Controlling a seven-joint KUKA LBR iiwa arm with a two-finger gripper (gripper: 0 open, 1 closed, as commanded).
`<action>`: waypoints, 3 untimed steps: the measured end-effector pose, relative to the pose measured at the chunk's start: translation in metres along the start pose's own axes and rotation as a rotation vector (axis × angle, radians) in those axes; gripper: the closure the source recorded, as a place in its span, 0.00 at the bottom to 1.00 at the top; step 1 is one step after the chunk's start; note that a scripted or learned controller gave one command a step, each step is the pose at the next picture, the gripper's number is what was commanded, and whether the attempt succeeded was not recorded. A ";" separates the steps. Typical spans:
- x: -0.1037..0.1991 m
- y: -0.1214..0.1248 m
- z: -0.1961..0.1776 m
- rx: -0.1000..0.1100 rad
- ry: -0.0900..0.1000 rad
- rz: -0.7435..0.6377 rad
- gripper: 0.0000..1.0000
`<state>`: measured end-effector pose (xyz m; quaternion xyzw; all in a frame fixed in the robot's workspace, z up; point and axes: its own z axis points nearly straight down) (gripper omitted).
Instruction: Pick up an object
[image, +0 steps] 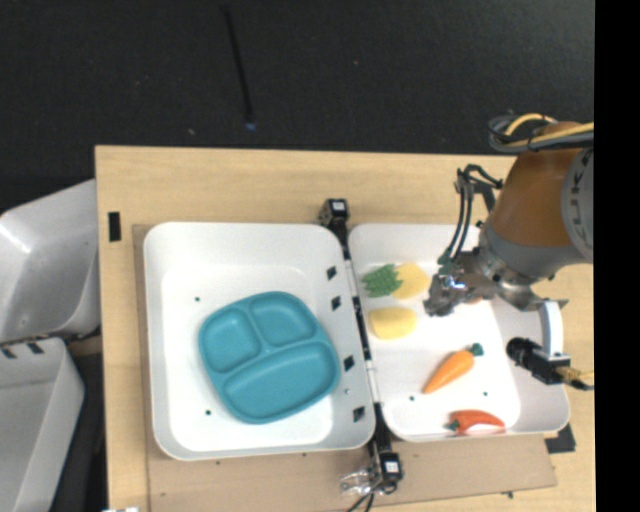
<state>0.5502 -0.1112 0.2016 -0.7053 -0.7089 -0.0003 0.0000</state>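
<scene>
Glossy white plastic bins (170, 420) on a matt wooden bench (250, 165).

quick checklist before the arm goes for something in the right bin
1. Objects in the right bin: ok; carrot, red pepper, yellow piece, and a green-topped yellow piece.
2. Gripper over that bin: ok, near the yellow pieces.
3. Finger opening: cannot tell, too dark and small.
4. Nothing held: cannot tell.
5. Targets spaced apart: ok for carrot and pepper; the two yellow pieces lie close.
6. Blue divided plate out of the way: ok, in the left bin.
</scene>
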 end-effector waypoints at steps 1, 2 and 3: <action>0.061 -0.014 -0.006 0.000 0.002 -0.003 1.00; 0.115 -0.013 -0.010 -0.002 0.001 -0.003 1.00; 0.168 -0.025 -0.030 -0.003 0.001 -0.003 1.00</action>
